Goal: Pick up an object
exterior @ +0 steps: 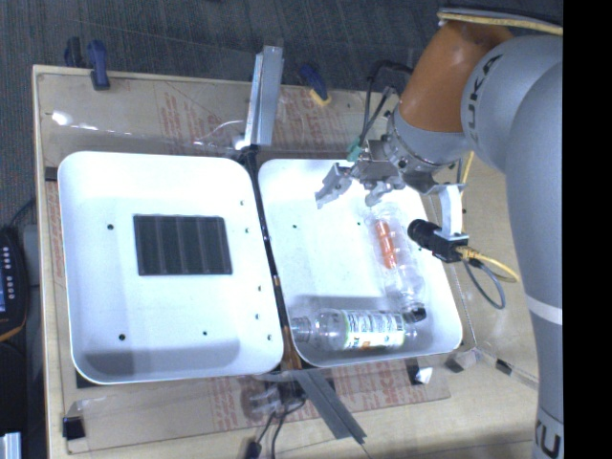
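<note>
Bench (57, 94) on dark carpet, two white bins side by side. Left bin (86, 256): dark ribbed block (182, 245) near centre. Right bin (306, 256): clear bottle (356, 330) lying along near wall, second clear bottle with orange label (390, 249) by right wall. Gripper (352, 185) over right bin's far end, fingers spread, nothing between them, just above orange-label bottle's top end.

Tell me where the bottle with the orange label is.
The bottle with the orange label lies in the right bin, near its right wall, just below the gripper and above the larger clear bottle.
</note>
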Controlling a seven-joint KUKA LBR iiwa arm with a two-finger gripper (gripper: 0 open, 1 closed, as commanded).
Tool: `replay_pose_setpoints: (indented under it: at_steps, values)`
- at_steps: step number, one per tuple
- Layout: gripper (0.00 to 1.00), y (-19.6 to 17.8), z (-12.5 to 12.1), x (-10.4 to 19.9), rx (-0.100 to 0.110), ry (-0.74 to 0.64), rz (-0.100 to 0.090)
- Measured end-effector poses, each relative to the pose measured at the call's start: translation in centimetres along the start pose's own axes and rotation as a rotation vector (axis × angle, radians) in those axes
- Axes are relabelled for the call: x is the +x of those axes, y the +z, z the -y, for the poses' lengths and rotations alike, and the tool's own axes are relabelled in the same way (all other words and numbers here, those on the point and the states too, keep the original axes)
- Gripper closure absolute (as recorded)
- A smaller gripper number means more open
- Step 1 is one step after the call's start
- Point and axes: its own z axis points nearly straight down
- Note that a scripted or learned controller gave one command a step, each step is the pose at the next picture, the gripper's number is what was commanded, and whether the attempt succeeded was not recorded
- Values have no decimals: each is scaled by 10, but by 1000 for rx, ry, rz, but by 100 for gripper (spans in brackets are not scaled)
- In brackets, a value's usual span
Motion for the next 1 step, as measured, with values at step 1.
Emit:
replay_pose_setpoints:
  at_steps: [1]
  values:
    - [0, 47, 1, -73, 0, -57, -1]
